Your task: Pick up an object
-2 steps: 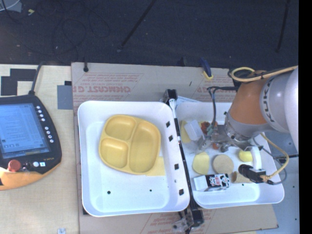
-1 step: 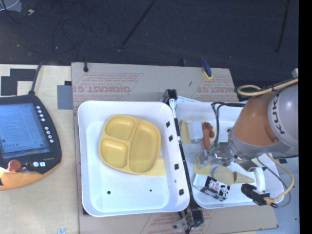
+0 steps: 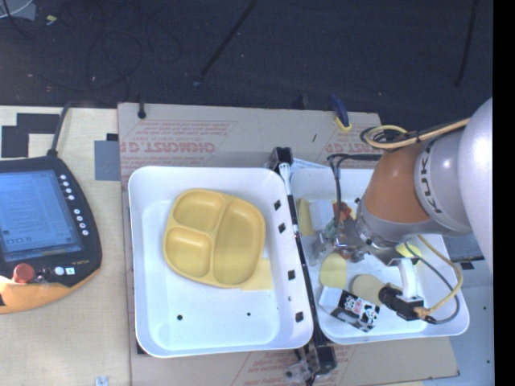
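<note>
Yellow object (image 3: pixel 334 271) in right bin (image 3: pixel 451 322), just beside end effector (image 3: pixel 336 244); finger state impossible to tell. Yellow divided tray (image 3: pixel 214 236) in left bin (image 3: pixel 153 256).

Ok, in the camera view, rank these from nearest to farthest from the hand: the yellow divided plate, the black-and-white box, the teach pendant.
1. Black-and-white box: right bin, just below the hand.
2. Yellow divided plate: left bin, across the divider.
3. Teach pendant: off the bins, far left on the bench.
</note>
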Controlling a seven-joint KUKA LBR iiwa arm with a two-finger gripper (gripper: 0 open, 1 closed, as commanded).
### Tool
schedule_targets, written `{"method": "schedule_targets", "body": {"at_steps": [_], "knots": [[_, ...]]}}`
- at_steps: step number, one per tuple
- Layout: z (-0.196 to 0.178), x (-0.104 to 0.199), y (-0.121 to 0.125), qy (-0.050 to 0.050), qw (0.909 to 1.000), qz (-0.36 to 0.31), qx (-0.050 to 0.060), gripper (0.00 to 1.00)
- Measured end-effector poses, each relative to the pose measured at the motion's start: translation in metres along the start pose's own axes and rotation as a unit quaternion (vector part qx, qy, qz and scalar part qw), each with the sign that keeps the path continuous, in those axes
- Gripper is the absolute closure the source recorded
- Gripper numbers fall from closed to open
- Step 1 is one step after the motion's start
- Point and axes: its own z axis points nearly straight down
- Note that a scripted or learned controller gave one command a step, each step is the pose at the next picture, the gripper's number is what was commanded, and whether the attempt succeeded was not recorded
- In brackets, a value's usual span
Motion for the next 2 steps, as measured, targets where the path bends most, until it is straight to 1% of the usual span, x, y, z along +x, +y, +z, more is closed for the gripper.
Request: {"method": "schedule_targets", "body": {"at_steps": [1, 2], "knots": [[-0.0112, 0.0004, 0.0001, 0.003, 1.0, 0.003, 0.0, 1.0], [-0.0105, 0.0004, -0.0002, 0.003, 1.0, 0.004, 0.001, 0.0]]}}
